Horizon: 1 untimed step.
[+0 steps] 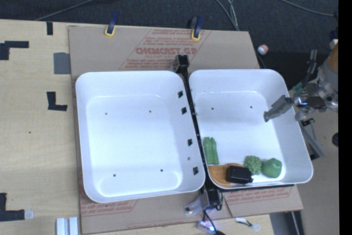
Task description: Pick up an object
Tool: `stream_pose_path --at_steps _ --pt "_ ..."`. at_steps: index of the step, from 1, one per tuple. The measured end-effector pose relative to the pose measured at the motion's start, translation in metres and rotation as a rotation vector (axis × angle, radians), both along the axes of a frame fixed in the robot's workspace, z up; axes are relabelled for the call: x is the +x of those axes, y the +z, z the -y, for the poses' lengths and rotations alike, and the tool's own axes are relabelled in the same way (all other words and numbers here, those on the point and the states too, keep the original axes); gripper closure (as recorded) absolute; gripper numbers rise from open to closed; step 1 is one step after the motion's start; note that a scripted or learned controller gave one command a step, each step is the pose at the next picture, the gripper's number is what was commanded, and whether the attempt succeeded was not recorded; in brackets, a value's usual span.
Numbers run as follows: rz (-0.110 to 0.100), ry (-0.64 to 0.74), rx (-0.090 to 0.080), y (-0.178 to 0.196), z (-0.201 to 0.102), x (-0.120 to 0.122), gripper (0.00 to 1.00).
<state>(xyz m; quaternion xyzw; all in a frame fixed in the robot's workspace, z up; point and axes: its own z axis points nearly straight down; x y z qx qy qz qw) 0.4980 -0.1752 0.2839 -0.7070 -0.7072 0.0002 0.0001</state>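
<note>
Several small objects lie along the front of the right bin (pixel 236 82). A long green pod-like piece (pixel 210 150) rests beside the divider. A tan flat piece (pixel 219 174) sits in the front left corner with a black block (pixel 238 174) on it. To their right are a knobbly green piece (pixel 252 164) and a smooth green lump (pixel 272 167). My gripper (pixel 274 111) hangs over the right bin's right side, well above and behind the objects, with nothing seen in it.
The left bin (pixel 132 82) stands beside the right one, with a black divider rail (pixel 188 118) between them. Both sit on a cardboard sheet (pixel 159 47) held by two clamps. Cables run across the dark floor behind.
</note>
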Motion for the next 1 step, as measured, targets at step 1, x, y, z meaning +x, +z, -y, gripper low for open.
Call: stream_pose_path --at_steps 1 --pt "0.003 0.007 0.001 0.0343 -0.0808 0.0041 0.0"
